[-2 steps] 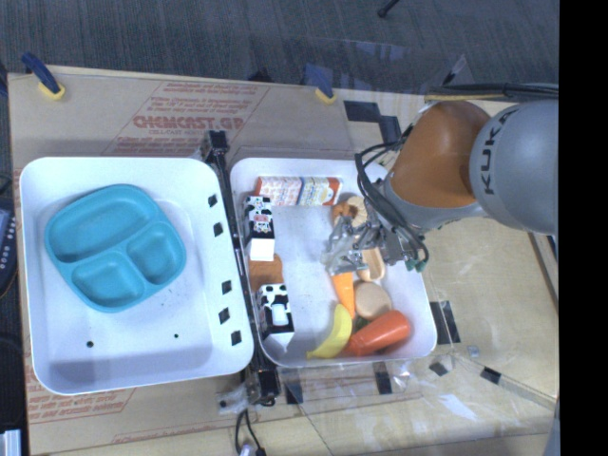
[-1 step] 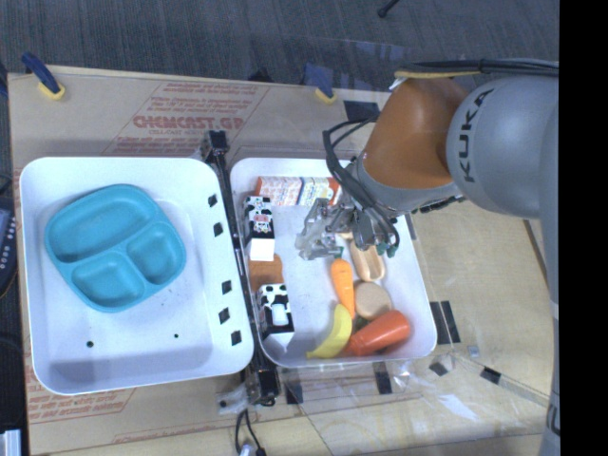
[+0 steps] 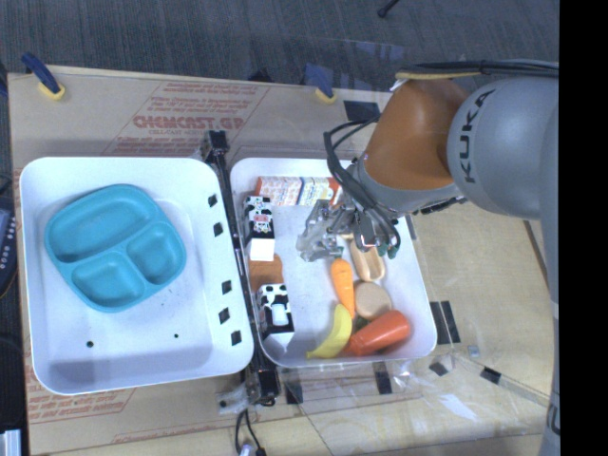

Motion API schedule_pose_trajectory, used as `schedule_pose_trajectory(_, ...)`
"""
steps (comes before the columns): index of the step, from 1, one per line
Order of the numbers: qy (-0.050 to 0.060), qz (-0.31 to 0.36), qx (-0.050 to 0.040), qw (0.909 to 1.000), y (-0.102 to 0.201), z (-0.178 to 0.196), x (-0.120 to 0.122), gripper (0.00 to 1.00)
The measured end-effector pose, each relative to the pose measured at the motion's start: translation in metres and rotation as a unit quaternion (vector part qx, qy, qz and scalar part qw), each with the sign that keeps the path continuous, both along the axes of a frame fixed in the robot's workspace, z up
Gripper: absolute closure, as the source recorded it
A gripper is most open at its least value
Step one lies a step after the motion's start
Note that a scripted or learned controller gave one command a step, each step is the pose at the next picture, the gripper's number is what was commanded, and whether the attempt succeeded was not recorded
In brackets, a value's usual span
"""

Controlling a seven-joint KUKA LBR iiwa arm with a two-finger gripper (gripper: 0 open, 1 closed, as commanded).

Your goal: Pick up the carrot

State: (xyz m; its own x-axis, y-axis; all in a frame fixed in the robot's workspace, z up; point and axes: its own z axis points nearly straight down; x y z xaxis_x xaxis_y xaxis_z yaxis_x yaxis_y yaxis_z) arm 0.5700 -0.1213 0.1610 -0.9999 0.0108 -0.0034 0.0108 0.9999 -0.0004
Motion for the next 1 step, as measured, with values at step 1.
schedule_pose_trajectory(1,0.002,-0.019,0.0004,0.9998,-0.0212,-0.0695,-0.0448,0.00)
